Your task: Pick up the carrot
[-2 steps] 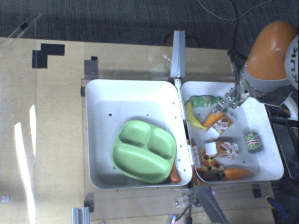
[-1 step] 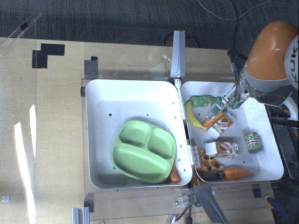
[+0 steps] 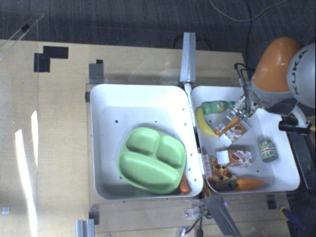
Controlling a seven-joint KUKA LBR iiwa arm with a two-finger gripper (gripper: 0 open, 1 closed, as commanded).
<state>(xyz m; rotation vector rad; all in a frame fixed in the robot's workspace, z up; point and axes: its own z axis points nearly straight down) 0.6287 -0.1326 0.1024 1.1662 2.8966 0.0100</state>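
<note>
Hovering claw [image 3: 238, 113] in right bin, seemingly pinching a small orange piece, grip unclear | carrot [image 3: 249, 183] well below it, by near wall | likely light, rigid, smooth; grasp across thick middle.

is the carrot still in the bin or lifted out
In the bin: the orange tapered carrot lies flat on the right white bin's floor, near its front wall.

arm [image 3: 291, 73] cropped right, tool [image 3: 240, 113] blurred
</note>
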